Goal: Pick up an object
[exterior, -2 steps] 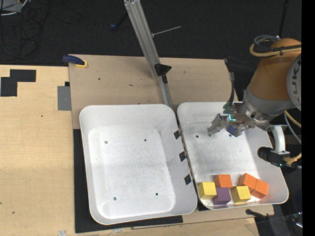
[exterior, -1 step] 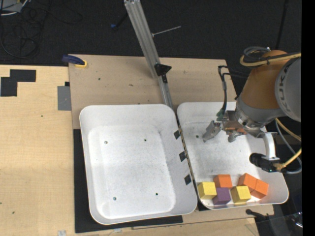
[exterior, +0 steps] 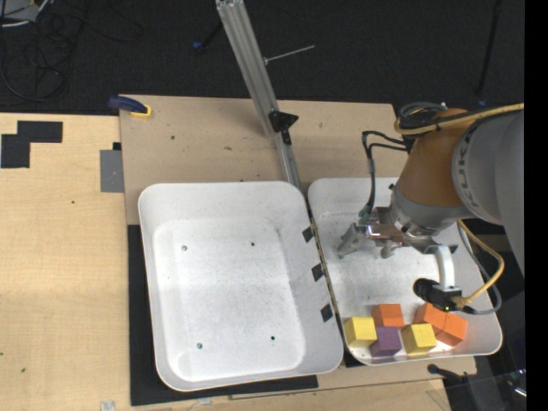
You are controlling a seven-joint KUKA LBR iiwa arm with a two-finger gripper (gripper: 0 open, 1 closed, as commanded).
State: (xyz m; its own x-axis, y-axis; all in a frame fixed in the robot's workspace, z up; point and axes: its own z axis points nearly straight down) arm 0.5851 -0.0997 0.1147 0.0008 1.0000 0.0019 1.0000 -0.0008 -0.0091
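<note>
Two shallow white bins were seen side by side on the bench [exterior: 214, 135]: the left bin [exterior: 163, 208] and the right bin [exterior: 338, 199]. The claw [exterior: 370, 240] was held low over the middle of the right bin, with the grey arm [exterior: 479, 165] and its orange band [exterior: 428, 165] behind it to the right. Whether its metal fingers were spread or closed could not be told, and nothing was seen between them.

Six blocks were counted, all clustered in the near corner of the right bin, below and slightly right of the claw and well apart from it. Two yellow blocks [exterior: 361, 329] [exterior: 419, 338], one purple block [exterior: 388, 341] and three orange blocks [exterior: 390, 314] [exterior: 433, 316] [exterior: 454, 329] were made out. The purple block lay between the two yellow ones, touching them. A slanted metal rail [exterior: 253, 62] was seen beyond the claw, up and to its left.
</note>
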